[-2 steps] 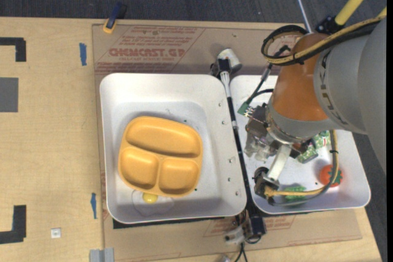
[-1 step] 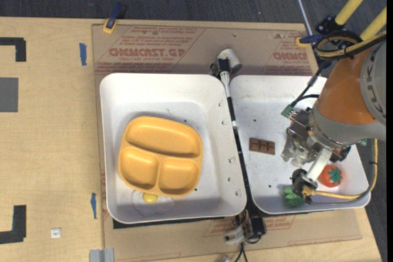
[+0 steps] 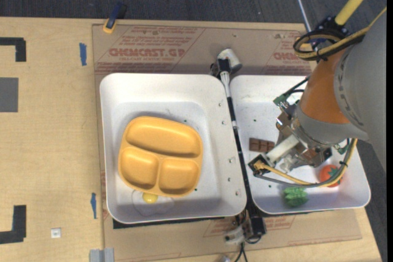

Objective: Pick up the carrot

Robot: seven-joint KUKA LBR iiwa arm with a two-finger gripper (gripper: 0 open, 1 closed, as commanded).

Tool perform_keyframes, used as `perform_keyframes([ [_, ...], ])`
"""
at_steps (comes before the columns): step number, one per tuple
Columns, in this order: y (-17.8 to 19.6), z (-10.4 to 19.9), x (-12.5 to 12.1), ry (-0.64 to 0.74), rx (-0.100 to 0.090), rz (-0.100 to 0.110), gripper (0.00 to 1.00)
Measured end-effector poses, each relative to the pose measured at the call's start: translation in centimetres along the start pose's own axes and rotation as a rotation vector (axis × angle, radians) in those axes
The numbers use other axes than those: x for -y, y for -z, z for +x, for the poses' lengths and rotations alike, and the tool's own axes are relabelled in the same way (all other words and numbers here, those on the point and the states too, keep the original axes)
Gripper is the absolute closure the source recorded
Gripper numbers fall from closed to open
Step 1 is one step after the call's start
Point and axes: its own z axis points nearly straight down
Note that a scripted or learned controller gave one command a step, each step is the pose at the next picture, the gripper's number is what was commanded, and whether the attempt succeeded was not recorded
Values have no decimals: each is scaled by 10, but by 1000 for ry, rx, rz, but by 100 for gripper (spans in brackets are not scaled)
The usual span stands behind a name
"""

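The carrot (image 3: 326, 173) shows as a small orange-red piece near the front right of the right bin (image 3: 258, 101), partly hidden by the arm and a yellow cable. My gripper (image 3: 293, 156) hangs low over the middle of that bin, just left of the carrot. The wrist body covers much of the bin floor there. I see nothing held in it.
A green broccoli-like piece (image 3: 295, 195) lies at the right bin's front edge. A brown chocolate bar (image 3: 261, 145) sits left of the gripper. The left bin (image 3: 116, 95) holds a yellow divided plate (image 3: 161, 154) and a small yellow item (image 3: 149, 197).
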Motion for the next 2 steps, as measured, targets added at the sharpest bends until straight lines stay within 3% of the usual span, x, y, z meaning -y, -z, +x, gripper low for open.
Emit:
perform_keyframes([
  [1, 0, 0, 0, 0, 0, 0, 0],
  [2, -6, 12, 12, 442, 2, 4, 0],
])
